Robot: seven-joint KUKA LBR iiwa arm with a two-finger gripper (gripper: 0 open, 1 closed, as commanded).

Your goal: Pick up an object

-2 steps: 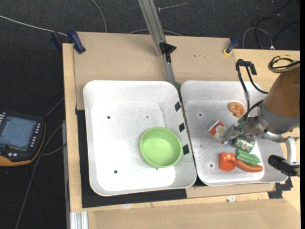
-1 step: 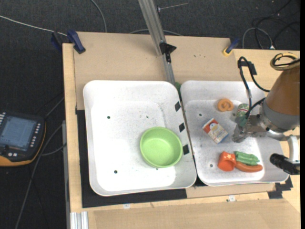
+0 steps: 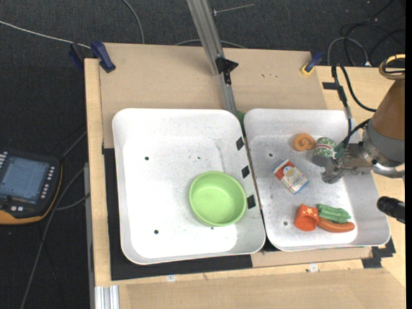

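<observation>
My gripper [image 3: 331,170] hangs low over the right bin [image 3: 278,126], near its right side. A green and white can [image 3: 326,148] lies just behind the gripper, touching or nearly touching it. An orange round piece [image 3: 303,141] sits to the left of the can. A small red and white carton [image 3: 290,176] lies left of the gripper, a short gap away. Toward the front of the bin are a red cup [image 3: 307,218], a green pepper-like piece [image 3: 334,212] and an orange carrot-like piece [image 3: 338,226], all close together.
A light green bowl [image 3: 217,199] stands in the left bin [image 3: 161,134], near its front right corner. A metal post [image 3: 207,28] slants up from between the bins at the back. Cables [image 3: 344,102] trail along the bench's right side by the arm [image 3: 389,131].
</observation>
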